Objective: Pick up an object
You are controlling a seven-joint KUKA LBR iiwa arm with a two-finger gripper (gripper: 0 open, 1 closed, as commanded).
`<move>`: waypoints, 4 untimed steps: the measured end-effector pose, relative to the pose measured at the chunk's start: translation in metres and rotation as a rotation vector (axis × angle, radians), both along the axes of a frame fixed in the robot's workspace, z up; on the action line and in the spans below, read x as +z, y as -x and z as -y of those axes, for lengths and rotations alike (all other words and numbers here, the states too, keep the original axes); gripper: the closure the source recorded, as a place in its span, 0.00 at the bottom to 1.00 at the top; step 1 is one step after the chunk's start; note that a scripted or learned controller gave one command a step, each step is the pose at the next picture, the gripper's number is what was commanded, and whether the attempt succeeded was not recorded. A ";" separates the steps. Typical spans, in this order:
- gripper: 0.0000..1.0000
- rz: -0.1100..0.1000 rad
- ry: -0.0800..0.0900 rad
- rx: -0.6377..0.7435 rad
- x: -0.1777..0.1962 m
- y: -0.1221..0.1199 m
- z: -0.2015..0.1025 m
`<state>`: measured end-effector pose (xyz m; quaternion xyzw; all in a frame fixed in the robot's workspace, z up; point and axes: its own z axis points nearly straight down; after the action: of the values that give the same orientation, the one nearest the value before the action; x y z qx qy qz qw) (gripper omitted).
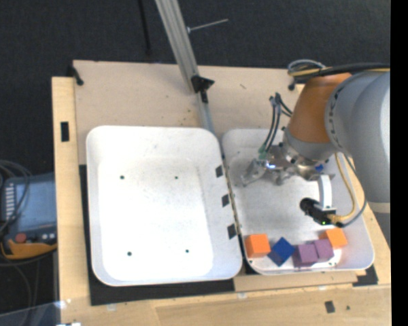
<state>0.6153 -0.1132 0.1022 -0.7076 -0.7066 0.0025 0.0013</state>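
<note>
Five blocks in right bin, gripper above them

Five blocks sit along the near edge of the right bin [239,148]: orange cube [258,244] at the left, blue cube [281,250] just beside it, tilted on a corner; two purple cubes [313,253] touching each other next; a second orange block [336,237] at the far right, close to the bin's corner, just beside the purple pair.

Gripper [255,172] hangs over the upper-left part of the same bin, well apart from the blocks; nothing visible between its fingers; cannot tell whether it is open or closed from this angle.

Grey arm with orange band [313,111] comes in from the right, cables looping beside the wrist; left bin [98,148] sits alongside, touching the right one; slanted metal rail [180,39] crosses the bench behind both bins.
</note>
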 end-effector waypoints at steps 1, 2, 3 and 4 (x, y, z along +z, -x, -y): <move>0.00 0.005 0.000 -0.003 -0.005 0.000 0.001; 1.00 0.009 -0.003 -0.009 0.007 -0.001 0.001; 1.00 0.011 -0.001 0.002 0.060 0.003 -0.006; 1.00 0.012 -0.001 0.001 0.107 0.008 -0.002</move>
<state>0.6070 -0.1108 0.2094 -0.7071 -0.7071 -0.0020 -0.0026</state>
